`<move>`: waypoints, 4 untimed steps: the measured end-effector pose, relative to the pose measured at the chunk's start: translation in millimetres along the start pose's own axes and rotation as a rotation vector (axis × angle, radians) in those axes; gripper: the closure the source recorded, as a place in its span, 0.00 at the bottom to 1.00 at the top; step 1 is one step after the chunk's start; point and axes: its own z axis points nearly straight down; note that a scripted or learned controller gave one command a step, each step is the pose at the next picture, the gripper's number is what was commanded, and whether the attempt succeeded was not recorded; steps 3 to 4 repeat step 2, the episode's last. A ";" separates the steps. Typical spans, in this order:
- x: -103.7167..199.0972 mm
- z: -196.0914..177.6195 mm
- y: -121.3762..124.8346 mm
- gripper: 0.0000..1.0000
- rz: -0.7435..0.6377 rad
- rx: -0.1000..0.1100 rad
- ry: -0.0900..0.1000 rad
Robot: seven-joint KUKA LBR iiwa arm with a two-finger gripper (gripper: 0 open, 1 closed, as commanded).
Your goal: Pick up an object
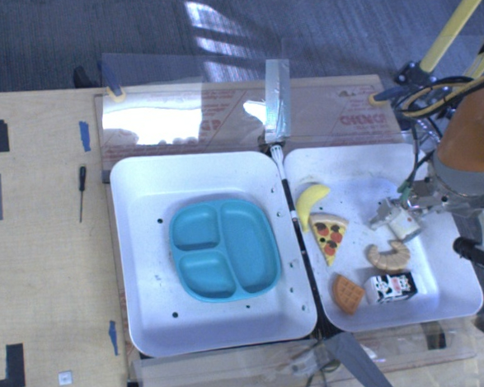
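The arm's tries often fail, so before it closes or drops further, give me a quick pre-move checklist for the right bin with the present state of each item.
1. Gripper is over the right bin: ok.
2. A target lies near it: ok, the croissant sits just below the gripper in the view.
3. Nothing already held: cannot tell.
4. Room around the target: not ok, the black-and-white carton lies close beside the croissant.
5. Other items stand apart from the gripper: ok, the banana, pizza slice and waffle lie by the left wall.
6. Cables out of the bin: ok.
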 end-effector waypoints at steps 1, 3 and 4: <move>-3.9 -11.4 0.9 1.00 0.003 -0.005 -0.007; 63.3 -94.2 27.2 1.00 0.040 -0.002 -0.004; 63.3 -94.2 27.2 1.00 0.040 -0.002 -0.004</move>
